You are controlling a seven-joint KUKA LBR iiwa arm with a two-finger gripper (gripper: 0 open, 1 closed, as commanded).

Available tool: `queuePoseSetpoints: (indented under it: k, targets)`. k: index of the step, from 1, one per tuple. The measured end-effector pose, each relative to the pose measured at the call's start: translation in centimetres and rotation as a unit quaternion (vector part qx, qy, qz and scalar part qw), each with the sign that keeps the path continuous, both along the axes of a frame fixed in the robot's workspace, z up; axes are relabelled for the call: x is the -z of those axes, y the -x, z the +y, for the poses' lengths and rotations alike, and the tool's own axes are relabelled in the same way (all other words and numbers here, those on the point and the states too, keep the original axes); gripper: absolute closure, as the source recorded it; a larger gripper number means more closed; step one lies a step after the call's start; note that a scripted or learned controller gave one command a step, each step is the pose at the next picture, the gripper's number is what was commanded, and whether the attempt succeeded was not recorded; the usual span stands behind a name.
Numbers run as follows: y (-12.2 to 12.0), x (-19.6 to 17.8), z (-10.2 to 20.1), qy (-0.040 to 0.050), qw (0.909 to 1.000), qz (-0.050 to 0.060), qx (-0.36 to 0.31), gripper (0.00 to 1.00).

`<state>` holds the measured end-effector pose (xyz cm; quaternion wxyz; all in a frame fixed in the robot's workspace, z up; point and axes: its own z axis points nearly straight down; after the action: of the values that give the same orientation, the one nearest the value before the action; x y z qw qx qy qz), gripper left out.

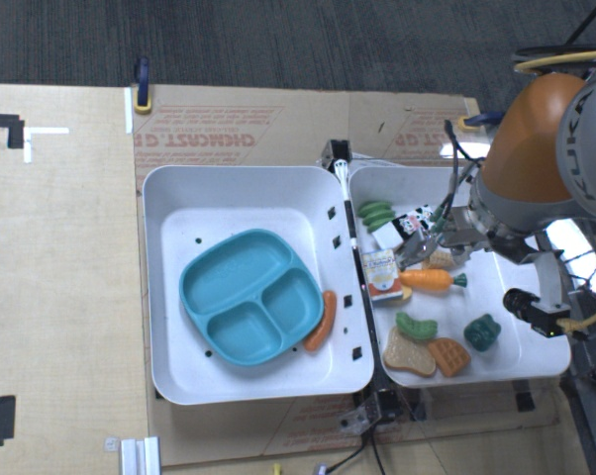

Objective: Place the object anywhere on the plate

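The blue three-compartment plate (247, 296) lies in the left bin (174, 201) with nothing on it. An orange-brown sausage (321, 322) rests on the bin floor against the plate's right rim. My gripper (423, 246) is down in the right bin (539, 360), just above a toy carrot (427, 280) and beside a small carton (380, 271). The wrist hides what lies directly under it.
The right bin also holds a green vegetable (375, 213) at the back, a green piece (417, 325), a bread slice (409, 356), a waffle (449, 355) and a dark green broccoli (482, 332). The wall between the bins runs near x 380.
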<state>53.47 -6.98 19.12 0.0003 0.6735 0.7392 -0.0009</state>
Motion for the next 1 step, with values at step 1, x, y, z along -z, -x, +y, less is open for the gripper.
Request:
queuePoseSetpoints:
  k: [1]
  targets:
    - [-0.14,-0.85,-0.06,0.0012,1.0000,0.000,-0.002,1.00]
